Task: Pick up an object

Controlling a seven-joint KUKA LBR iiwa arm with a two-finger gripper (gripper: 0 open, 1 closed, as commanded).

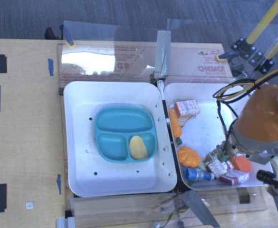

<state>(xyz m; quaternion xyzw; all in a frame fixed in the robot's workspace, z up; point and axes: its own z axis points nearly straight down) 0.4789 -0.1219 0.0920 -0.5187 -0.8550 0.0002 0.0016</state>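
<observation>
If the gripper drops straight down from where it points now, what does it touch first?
Most likely the red-and-white packet directly beneath the gripper in the right bin; depth is unclear from this slanted view.

two shallow white bins are counted on the bench: a left bin (77, 127) and a right bin (203, 91). one blue divided tray (124, 120), with three compartments, is counted in the left bin, and one yellow object (138, 147) is counted on it. in the right bin, one red-and-white box (186, 108), one carrot-like orange piece (175, 126), one orange pumpkin-shaped item (188, 156), one blue bottle (196, 175), one red round item (242, 163) and one purple package (234, 177) are counted.
</observation>
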